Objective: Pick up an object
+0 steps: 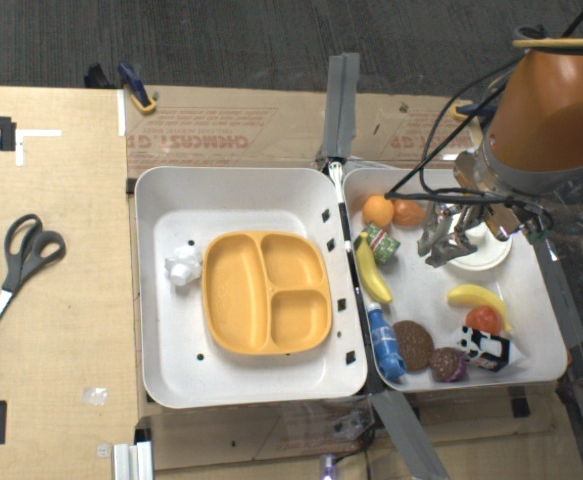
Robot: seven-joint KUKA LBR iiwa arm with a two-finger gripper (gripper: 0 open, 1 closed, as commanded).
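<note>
The right bin (pixel 546 298) holds several small items: an orange (pixel 377 211), a red-orange fruit (pixel 408 213), a green packet (pixel 379 244), a banana (pixel 374 274), a blue bottle (pixel 384 342), a brown round cookie (pixel 412 345), a purple lump (pixel 449 364), a black-and-white toy (pixel 486 349), a red piece (pixel 484 318), a second yellow banana (pixel 476 296) and a white dish (pixel 483 251). My gripper (pixel 443 244) hangs over the bin's upper middle, just left of the white dish. Its fingers (pixel 430 247) stand apart, with nothing between them.
In the left bin (pixel 156 348) lie a yellow divided plate (pixel 267 293) and a white crumpled ball (pixel 182 265). Scissors (pixel 16 260) rest on the bench at far left. Dark cables (pixel 441 128) loop from the arm's orange band (pixel 549 108) over the right bin's back edge.
</note>
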